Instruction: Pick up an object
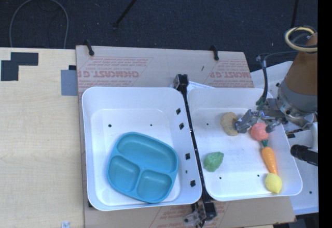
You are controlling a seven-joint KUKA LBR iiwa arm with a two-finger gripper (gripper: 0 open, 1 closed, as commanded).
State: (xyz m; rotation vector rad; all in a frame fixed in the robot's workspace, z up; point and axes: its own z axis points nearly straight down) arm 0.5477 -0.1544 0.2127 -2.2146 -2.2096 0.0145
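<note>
My gripper (258,124) is low in the right bin (244,190), near its right wall. Its two grey fingers (244,122) stand apart, one on each side of a pink-red round toy (259,132) that rests on the bin floor. The left finger nearly touches a tan potato-shaped toy (227,123). Just below the pink toy lies an orange carrot (268,159), and below that a yellow lemon (273,183). A green leafy toy (213,161) sits close to the divider.
The left bin (98,118) holds a blue compartment plate (142,166). A black clip bar (188,139) divides the two bins. The arm's grey and orange wrist (303,79) rises over the right bin's far right corner. Cardboard (155,69) lies behind the bins.
</note>
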